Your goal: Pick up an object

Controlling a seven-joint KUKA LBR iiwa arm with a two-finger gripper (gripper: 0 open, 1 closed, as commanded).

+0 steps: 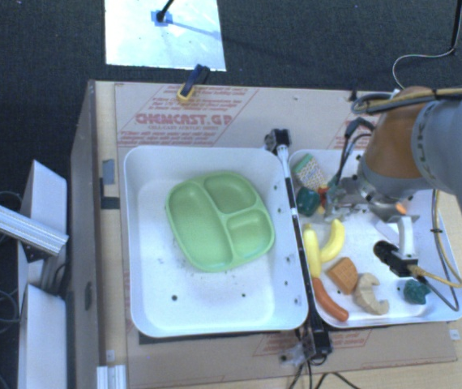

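Gripper is down in the right bin, upper-middle area, arm coming in from the right. Can't tell the jaws' state from this angle, as the wrist blocks them, and nothing is visibly held between them, so I'd call the pick not done yet. Nearest candidates: a dark green toy just beside the gripper toward the divider, and a yellow banana just below it. A speckled pale block sits further up by the rim. The rest of the clutter lies lower in the same bin: a second yellow piece along the divider, an orange cracker, a red sausage, a beige chunk and a small teal thing. All of it looks to be resting on the bin floor. The left bin holds a green compartment plate, well apart from the gripper. My read: approach or grasp stage; close, lift and confirm are all left.
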